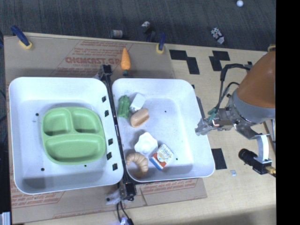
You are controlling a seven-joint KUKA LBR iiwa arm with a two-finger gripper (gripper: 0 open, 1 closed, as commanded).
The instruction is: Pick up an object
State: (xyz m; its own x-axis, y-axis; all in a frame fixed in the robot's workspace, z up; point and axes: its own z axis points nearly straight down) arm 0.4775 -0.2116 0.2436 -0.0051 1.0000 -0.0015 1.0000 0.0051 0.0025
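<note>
The right bin (180, 102) holds several objects along its left side: a green pickle-like piece (123, 106), a small white box (138, 100), a tan bread roll (139, 117), a white lump (146, 143), a croissant (137, 162) and a small red-and-white carton (162, 156). My gripper (204, 127) hangs at the bin's right rim, well to the right of all of them, with nothing visibly in it.
The left bin (23, 102) holds a green divided plate (72, 134). An orange carrot toy (125, 59) lies on the cardboard behind the bins. Blue clamps (21, 36) pin the cardboard's back edge. The right half of the right bin's floor is bare.
</note>
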